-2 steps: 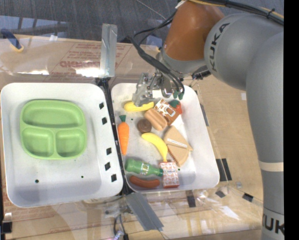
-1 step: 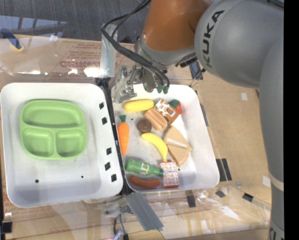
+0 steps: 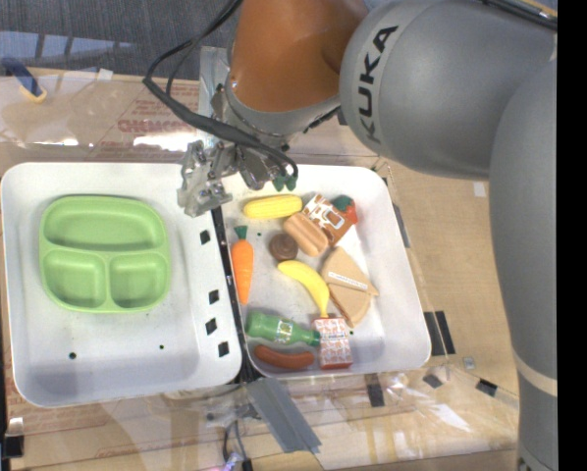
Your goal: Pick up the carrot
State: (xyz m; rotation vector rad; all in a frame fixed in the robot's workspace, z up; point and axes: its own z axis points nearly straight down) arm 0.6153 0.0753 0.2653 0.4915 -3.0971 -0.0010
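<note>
You had the carrot (image 3: 242, 271) lying in the right bin (image 3: 397, 263), hard against that bin's left wall, with its green top toward twelve o'clock and its orange tip toward six. Its long axis ran almost straight along that twelve-to-six line, parallel to the wall beside it. The gripper (image 3: 203, 186) hung over the seam between the two bins, near their far edge, and nothing sat between its parts. Whether it stood wide or narrow, you could not tell from this slanted look down.

From the gripper, the carrot lay at about five o'clock, near but not beneath it. The corn cob (image 3: 273, 206) sat just beside the carrot's top, toward two o'clock. By my judgement, the coming move called for a short shift toward five o'clock, then a descent closing across the carrot's narrow width, with the wall crowding one side.
</note>
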